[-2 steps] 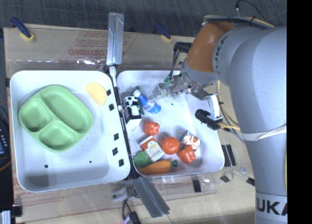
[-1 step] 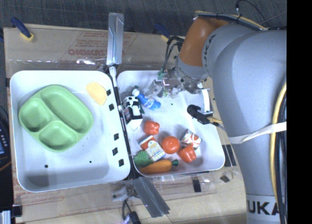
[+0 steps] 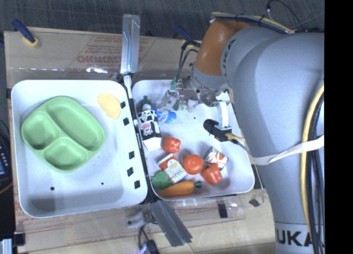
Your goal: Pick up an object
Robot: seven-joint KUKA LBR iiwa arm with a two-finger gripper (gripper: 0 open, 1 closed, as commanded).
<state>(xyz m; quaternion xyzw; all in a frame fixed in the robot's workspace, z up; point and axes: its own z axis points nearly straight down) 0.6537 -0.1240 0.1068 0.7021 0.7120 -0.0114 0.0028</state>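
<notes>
My gripper (image 3: 177,98) hangs low over the far part of the right bin (image 3: 242,162), reaching in from the right. Just in front of it lies a small blue object (image 3: 167,116), with a black-and-white cow-patterned carton (image 3: 147,122) to its left and a small dark green piece (image 3: 145,104) behind that. Nearer the front are a red pepper (image 3: 171,144), a red tomato (image 3: 192,163), another red piece (image 3: 212,175), a red-and-white carton (image 3: 217,157), a yellow-orange carton (image 3: 174,169), a green vegetable (image 3: 160,180) and a carrot (image 3: 176,189).
The left bin (image 3: 71,192) holds a green divided plate (image 3: 62,132) and a yellow piece (image 3: 109,104) at its far right corner. A grey divider (image 3: 135,137) separates the bins. The arm's bulky grey body (image 3: 276,93) overhangs the right bin's right side.
</notes>
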